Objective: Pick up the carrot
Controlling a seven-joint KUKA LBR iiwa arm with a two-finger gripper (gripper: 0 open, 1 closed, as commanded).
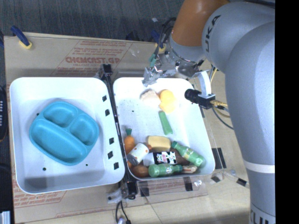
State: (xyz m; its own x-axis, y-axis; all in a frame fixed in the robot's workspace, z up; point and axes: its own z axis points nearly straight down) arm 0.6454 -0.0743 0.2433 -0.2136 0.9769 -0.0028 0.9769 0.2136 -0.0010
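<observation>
The carrot (129, 144) lies against the left wall of my right bin (198, 125), near its front, hemmed in by a heap — a white cup (138, 151) touching it, a yellow block (159, 142), a black-and-white carton (163, 158), two green bottles (188, 154) and a brown piece (138, 170) at the front edge. Farther back lie a green stick (165, 122), a yellow lemon-like piece (167, 100) and a pale lump (150, 96); the left bin (18, 106) holds a blue divided tray (64, 132). My arm reaches in from the right with the wrist bent down over the right bin's back rim, my pincer (150, 74) well apart from the carrot — whether it is spread or pressed together I cannot tell.
</observation>
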